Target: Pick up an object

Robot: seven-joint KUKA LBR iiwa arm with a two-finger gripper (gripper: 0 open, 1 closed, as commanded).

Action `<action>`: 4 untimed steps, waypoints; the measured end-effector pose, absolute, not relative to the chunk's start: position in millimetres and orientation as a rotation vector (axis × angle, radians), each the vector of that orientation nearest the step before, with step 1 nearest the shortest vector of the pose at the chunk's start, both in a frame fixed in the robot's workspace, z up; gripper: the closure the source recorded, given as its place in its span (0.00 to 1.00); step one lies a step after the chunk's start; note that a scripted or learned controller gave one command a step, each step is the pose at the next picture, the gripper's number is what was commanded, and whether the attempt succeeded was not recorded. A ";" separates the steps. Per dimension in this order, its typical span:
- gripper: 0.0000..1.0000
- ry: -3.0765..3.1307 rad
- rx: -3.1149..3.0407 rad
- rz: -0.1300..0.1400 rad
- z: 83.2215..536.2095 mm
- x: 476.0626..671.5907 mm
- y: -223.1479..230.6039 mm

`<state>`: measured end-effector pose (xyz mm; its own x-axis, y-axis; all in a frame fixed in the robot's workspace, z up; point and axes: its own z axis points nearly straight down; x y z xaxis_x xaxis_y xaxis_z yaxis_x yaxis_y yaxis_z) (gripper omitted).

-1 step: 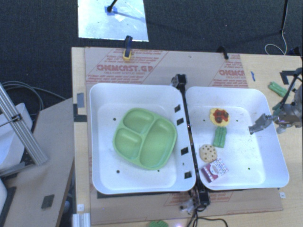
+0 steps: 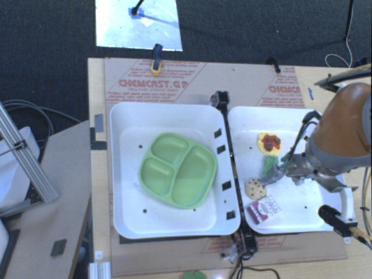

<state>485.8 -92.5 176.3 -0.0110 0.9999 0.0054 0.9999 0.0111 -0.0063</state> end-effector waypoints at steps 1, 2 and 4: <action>0.00 -2.226 -2.219 -0.007 81.5 525.1 -96.5; 0.00 -2.237 -2.221 -0.010 90.0 618.7 -116.7; 1.00 -2.225 -2.221 -0.003 95.1 578.2 -122.7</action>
<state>578.2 -122.7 95.1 -0.0017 1.0000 -0.0002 1.0000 0.0017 0.0028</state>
